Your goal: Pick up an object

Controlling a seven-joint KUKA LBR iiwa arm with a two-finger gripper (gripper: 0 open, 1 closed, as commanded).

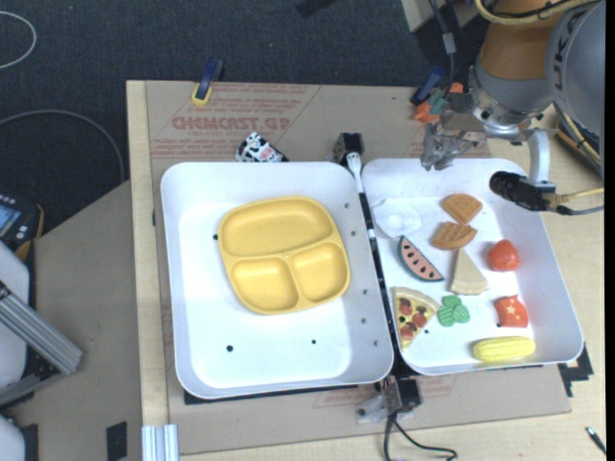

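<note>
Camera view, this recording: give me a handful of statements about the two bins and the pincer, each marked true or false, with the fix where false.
1. The yellow divided tray lies in the left bin. True.
2. The pincer hangs over the far edge of the right bin. True.
3. The pincer holds the corn cob. False: the corn lies on the bin floor at the near edge, far from the pincer.
4. The watermelon slice lies in a compartment of the yellow tray. False: it lies in the right bin, near the pizza slice.
5. The tomato sits in the right bin. True.
6. The toy foods are spread across both bins. False: they all lie in the right bin.
</note>
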